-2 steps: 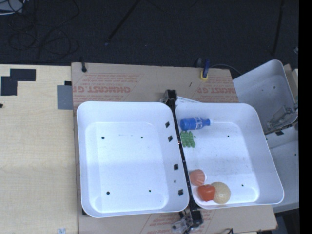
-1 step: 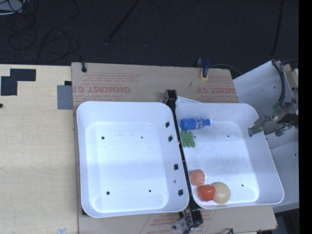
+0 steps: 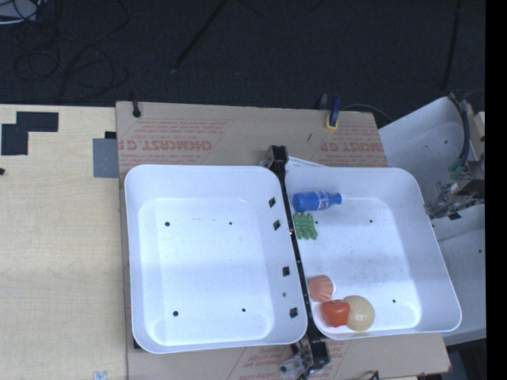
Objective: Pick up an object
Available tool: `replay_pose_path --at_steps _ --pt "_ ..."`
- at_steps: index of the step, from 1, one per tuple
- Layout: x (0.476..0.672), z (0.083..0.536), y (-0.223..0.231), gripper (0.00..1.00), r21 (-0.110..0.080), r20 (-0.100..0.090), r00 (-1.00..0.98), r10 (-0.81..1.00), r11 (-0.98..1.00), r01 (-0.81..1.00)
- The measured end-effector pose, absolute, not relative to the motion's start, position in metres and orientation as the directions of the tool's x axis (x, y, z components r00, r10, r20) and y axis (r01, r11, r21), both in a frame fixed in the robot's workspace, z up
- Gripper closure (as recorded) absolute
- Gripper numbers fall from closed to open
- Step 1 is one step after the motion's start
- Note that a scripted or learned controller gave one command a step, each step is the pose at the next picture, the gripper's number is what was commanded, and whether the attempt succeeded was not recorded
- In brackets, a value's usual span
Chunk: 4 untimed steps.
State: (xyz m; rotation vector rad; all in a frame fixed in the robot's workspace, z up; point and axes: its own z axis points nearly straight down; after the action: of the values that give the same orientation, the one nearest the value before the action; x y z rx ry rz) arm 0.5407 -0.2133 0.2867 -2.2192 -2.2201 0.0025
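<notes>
Five things lie untouched in the right bin (image 3: 412, 236): bottle (image 3: 316, 201), green toy (image 3: 305, 226), three balls (image 3: 341, 305); gripper state I cannot tell; picking remains undone.

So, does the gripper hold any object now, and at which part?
It cannot be told. The blue bottle and the other objects lie in the right bin.

You see two smooth, shiny white plastic bins (image 3: 207, 182) on brown cardboard (image 3: 238, 133). The bench (image 3: 55, 252) looks like pale wood. The blue bottle (image 3: 315, 201) looks like shiny plastic.
</notes>
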Motion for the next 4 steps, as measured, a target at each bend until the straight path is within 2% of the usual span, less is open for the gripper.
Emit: replay_pose_path --at_steps 1,2,3,4 --pt "0.524 0.205 -0.212 1.00 -0.010 0.003 0.001 1.000 -0.001 1.000" --pt "0.536 0.152 -0.212 1.00 -0.007 0.003 0.000 1.000 0.000 1.000" --pt "0.537 0.155 -0.213 0.00 -0.003 0.001 0.002 1.000 -0.002 1.000" --pt "0.548 0.245 -0.214 0.00 0.006 -0.002 -0.002 1.000 0.002 1.000"
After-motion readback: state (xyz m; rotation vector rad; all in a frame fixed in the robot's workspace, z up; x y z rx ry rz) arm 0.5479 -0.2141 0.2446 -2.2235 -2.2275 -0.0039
